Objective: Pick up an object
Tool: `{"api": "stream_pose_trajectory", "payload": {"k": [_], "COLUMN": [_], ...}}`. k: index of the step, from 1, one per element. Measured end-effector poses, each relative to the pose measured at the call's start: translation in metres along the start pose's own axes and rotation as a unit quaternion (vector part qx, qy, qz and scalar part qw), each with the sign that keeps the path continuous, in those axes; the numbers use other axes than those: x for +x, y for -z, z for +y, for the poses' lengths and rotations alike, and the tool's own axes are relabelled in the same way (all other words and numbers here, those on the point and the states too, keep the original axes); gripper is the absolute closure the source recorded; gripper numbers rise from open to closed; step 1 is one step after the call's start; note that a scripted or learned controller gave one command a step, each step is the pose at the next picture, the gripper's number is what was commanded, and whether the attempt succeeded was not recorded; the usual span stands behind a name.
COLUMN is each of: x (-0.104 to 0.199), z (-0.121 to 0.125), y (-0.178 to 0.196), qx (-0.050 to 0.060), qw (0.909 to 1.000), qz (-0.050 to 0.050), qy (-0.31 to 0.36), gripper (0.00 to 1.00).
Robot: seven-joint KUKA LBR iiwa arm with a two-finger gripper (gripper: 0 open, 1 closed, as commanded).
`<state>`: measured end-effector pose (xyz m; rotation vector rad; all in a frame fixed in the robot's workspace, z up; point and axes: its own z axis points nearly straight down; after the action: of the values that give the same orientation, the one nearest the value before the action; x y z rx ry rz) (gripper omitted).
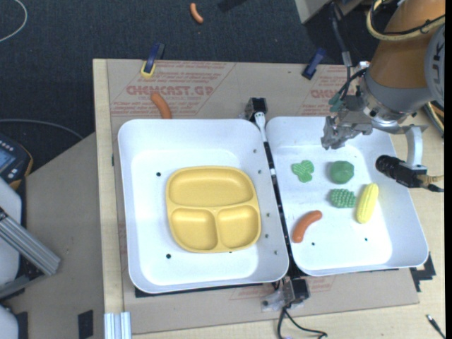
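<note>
The right bin (pixel 395 249) holds several toy foods: a green broccoli piece (pixel 304 170), a round green vegetable (pixel 341 171), a knobbly green piece (pixel 342 198), a yellow corn cob (pixel 366 203) and an orange sausage (pixel 306 225). My gripper (pixel 333 141) hangs over the back of this bin, just above and behind the round green vegetable, apart from it. Nothing shows between its fingers.
In the left bin (pixel 134 189) lies a yellow divided plate (pixel 212 208). A second orange sausage (pixel 162 105) rests on the cardboard behind that bin, and another (pixel 196 13) lies on the dark floor beyond the bench. Clamps (pixel 150 61) grip the board's back edge.
</note>
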<state>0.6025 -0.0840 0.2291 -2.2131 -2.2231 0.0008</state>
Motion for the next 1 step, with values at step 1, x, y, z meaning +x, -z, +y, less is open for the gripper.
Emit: {"api": "stream_pose_trajectory", "payload": {"k": [1], "x": [0.0486], "z": [-0.0273], "y": [0.0047], "qx": [0.0], "qw": [1.0], "qz": [-0.001], "qy": [0.0], "gripper": [1.0]}}
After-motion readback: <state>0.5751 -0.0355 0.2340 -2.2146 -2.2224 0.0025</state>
